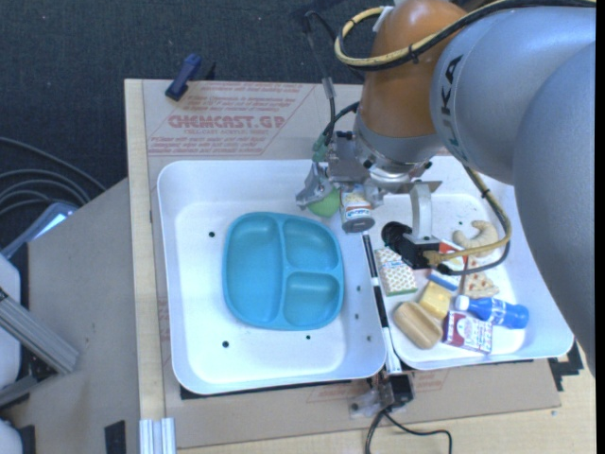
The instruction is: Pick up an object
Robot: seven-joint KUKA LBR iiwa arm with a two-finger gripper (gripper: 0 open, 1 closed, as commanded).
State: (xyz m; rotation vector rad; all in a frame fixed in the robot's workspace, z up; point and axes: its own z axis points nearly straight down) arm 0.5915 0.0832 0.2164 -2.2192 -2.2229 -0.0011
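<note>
I read "CHEMCAST" on the bench paper [227, 119] behind my gripper [326, 192], whose grip I cannot tell; one green object [326, 203] sits beneath, one blue divided plate [282, 270] left

- A dark blue-grey carpeted floor [113, 26] runs around the bench on the top and left.
- The bench top is a tan board [236, 121] printed with reddish lettering.
- A blue clip [183, 77] sits at the board's far left corner.
- Black cables [38, 173] curve over the floor at left.
- Grey metal bars [38, 334] lie at the lower left.
- Light is even and soft.
</note>
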